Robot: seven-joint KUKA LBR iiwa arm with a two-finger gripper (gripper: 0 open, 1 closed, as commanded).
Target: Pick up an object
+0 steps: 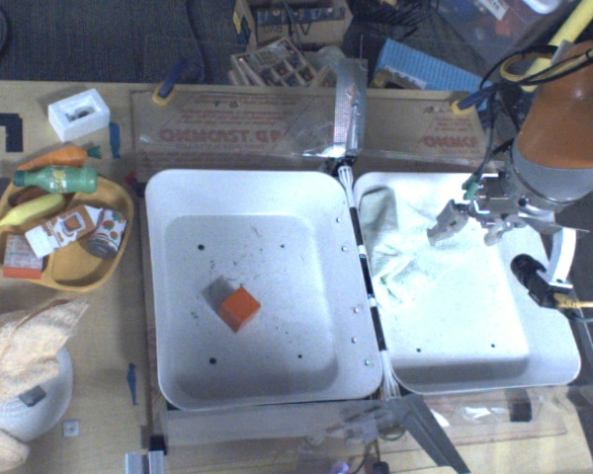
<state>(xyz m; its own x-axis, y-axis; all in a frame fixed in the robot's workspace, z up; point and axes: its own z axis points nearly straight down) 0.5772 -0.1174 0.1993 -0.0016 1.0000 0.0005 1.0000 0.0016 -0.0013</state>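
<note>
Camera view: orange cube (241, 307), grey side face.

Your wooden bench (79, 363) under even light, a dark carpeted floor (99, 18) beyond its far edge, a wooden crate (282, 8) and a blue box (425, 67) on that floor, cables (208, 18) trailing across it.
</note>
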